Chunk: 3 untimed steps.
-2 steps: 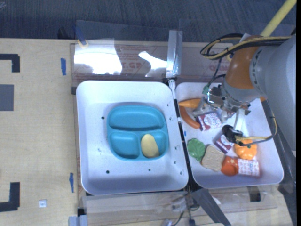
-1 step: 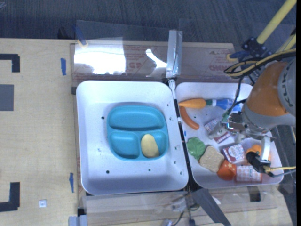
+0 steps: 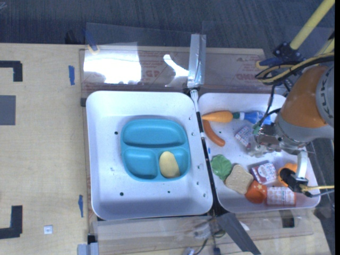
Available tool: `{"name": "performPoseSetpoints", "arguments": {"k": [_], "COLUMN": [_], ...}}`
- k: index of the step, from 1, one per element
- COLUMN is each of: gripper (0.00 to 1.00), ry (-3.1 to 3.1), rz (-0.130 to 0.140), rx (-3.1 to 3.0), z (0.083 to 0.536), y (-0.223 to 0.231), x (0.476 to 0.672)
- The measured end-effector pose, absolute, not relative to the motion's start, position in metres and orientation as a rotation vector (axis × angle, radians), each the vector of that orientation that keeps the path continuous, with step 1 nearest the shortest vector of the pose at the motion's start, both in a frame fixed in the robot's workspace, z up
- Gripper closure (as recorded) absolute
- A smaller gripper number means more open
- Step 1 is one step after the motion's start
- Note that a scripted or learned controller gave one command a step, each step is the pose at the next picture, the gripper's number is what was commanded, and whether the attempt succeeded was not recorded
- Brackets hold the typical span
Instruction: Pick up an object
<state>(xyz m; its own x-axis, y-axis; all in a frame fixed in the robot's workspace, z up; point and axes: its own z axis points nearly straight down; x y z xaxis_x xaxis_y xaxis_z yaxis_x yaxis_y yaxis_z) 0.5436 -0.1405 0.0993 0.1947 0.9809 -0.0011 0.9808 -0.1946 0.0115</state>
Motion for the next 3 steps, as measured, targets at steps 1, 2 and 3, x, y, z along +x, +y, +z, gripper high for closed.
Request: {"name": "performPoseSetpoints", "arguments": {"k": [1, 2, 3], "gripper": [0.00, 0.00, 1.00], "ry": [1.989, 2.063, 2.059], "rz": [0.008, 0.004, 0.007], "rx": [2.422, 2.365, 2.363], "z": [0.098, 0.087, 0.098], "y": [-0.140, -0.146, -0.147], "x": [0.543, 0.596, 0.596]}}
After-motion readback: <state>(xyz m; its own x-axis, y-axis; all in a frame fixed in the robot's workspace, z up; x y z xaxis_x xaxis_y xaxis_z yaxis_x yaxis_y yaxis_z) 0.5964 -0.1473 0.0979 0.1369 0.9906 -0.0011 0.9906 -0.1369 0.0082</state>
